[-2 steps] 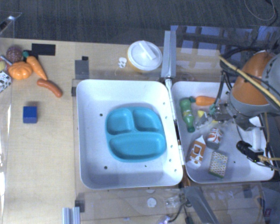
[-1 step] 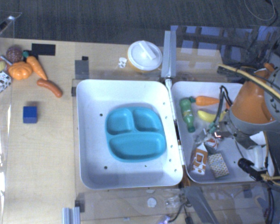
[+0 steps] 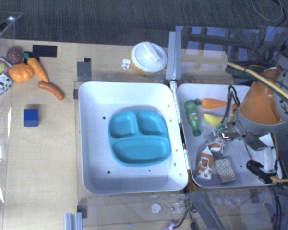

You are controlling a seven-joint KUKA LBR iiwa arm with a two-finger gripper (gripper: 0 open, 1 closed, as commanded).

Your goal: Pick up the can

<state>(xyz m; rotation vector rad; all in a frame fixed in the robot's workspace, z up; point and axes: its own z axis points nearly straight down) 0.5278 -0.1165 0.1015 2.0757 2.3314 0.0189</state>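
Observation:
The can is a small silver cylinder with a red and white label, lying in the right bin near its middle. My gripper hangs just above and to the right of it, at the end of the grey arm with its orange band. The gripper's tip is close over the can, and whether they touch is unclear. Nothing shows lifted off the bin floor.
Around the can lie an orange-and-white carton, a speckled block, a green bottle, a banana and a carrot. The left bin holds a blue divided tray. Toy food and a blue cube lie on the bench at left.

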